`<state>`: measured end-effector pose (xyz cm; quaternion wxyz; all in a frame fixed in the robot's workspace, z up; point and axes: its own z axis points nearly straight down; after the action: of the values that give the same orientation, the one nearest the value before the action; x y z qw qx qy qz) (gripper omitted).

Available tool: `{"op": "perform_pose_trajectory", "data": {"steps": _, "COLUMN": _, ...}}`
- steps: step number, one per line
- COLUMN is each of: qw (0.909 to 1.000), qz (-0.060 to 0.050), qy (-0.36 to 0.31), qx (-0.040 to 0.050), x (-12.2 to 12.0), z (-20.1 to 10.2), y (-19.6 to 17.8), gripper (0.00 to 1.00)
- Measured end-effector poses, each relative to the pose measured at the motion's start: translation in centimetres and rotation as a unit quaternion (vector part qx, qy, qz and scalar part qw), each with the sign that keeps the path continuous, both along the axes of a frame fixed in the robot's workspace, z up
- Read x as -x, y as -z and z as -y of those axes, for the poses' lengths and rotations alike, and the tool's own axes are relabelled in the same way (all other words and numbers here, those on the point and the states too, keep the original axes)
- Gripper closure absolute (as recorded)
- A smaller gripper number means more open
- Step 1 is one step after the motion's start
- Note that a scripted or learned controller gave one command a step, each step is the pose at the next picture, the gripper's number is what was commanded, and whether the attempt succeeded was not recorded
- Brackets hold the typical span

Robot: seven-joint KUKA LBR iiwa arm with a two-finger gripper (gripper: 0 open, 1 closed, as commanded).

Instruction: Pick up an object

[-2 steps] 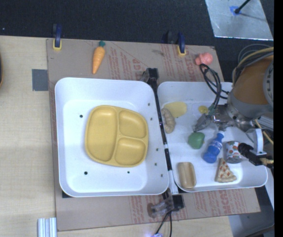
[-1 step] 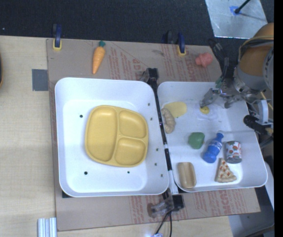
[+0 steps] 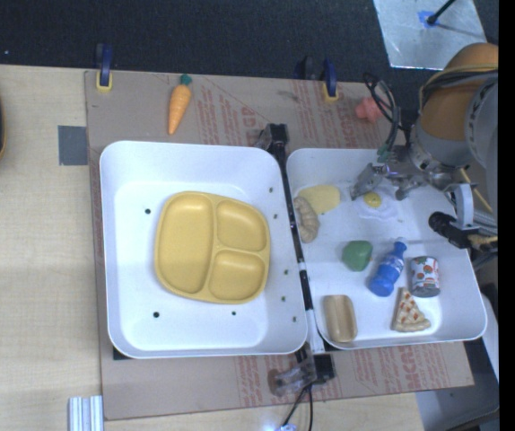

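Fingers of the gripper (image 3: 386, 187) stand spread apart over the far end of the right bin (image 3: 473, 330), with nothing between them; a small yellow object (image 3: 372, 199) lies on the bin floor just beneath and between the tips, though whether they touch it cannot be told. Left of the fingers, a pale yellow lemon-shaped piece (image 3: 321, 197) rests against a tan bread-like piece (image 3: 307, 219) by the bin's left wall. Nearer the camera than the fingers lie a green rounded object (image 3: 358, 255), a blue bottle (image 3: 387, 271) on its side and a small can (image 3: 425, 276), with a pizza slice (image 3: 408, 313) and a tan loaf-shaped block (image 3: 339, 318) along the near edge. Well to the left of the fingers, the left bin (image 3: 123, 321) holds a yellow divided plate (image 3: 212, 245). Beyond that bin, a toy carrot (image 3: 178, 104) lies on the brown board (image 3: 213, 106). A pink object (image 3: 368, 109) sits on the board just beyond the fingers.
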<state>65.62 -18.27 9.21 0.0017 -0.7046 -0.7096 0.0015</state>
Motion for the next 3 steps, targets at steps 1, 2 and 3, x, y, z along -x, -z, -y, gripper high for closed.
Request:
{"op": "perform_pose_trajectory", "data": {"steps": 1, "qw": 1.0000, "qz": 0.001, "qy": -0.002, "qx": 0.0008, "x": -0.1, "z": 0.1, "y": -1.2, "gripper": 1.00}}
{"op": "perform_pose_trajectory", "data": {"steps": 2, "qw": 1.0000, "qz": -0.001, "qy": -0.002, "qx": 0.0007, "x": 0.0, "z": 0.1, "y": -1.1, "gripper": 0.00}}
{"op": "perform_pose_trajectory", "data": {"steps": 3, "qw": 1.0000, "qz": 0.002, "qy": 0.003, "qx": 0.0013, "x": 0.0, "z": 3.1, "y": 0.0, "gripper": 0.00}}
